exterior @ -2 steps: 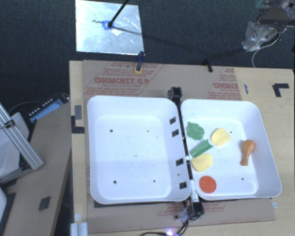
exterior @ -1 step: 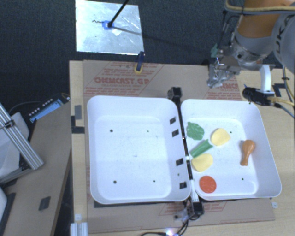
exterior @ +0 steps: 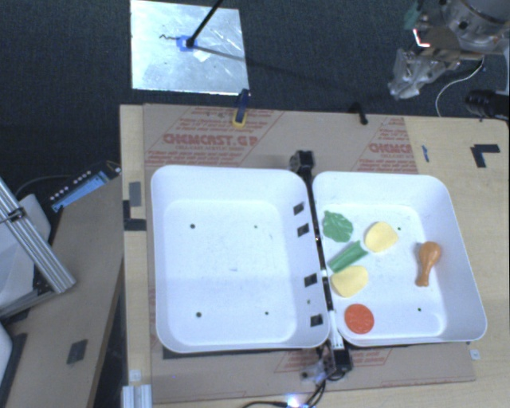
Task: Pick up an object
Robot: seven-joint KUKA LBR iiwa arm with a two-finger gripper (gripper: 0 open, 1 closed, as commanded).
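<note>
nearest us, the red disc, yellow pieces, green bits and drumstick all lie in the right bin. nothing is picked yet. far back, our gripper hangs off the bench; its grip we cannot tell.

the arm is cut off by the top and right edges. the gripper is blurred, so whether anything is held cannot be told. the metal frame at the left is cut by the left edge. the print on the cardboard is too faint to be read in full.
</note>
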